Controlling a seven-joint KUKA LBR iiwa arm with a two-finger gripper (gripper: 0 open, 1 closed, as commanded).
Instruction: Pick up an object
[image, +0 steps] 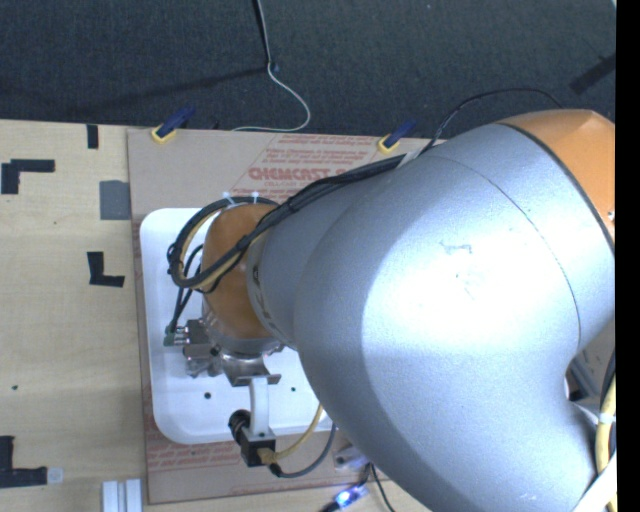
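The grey arm (450, 320) reaches in from the right and covers most of the left white bin (165, 300). Its orange wrist band (235, 270) and the metal wrist flange (225, 355) hang over the middle of that bin. The gripper itself is hidden under the wrist, pointing down into the bin. Any object in the bin is hidden by the arm. Black cables (190, 255) loop along the wrist's left side.
The bin rests on a brown cardboard sheet (300, 170) held by blue and yellow clamps (172, 123) at its far edge. A wooden bench top (60, 300) with black tape marks lies to the left. A white cable (285, 85) hangs over the dark back area.
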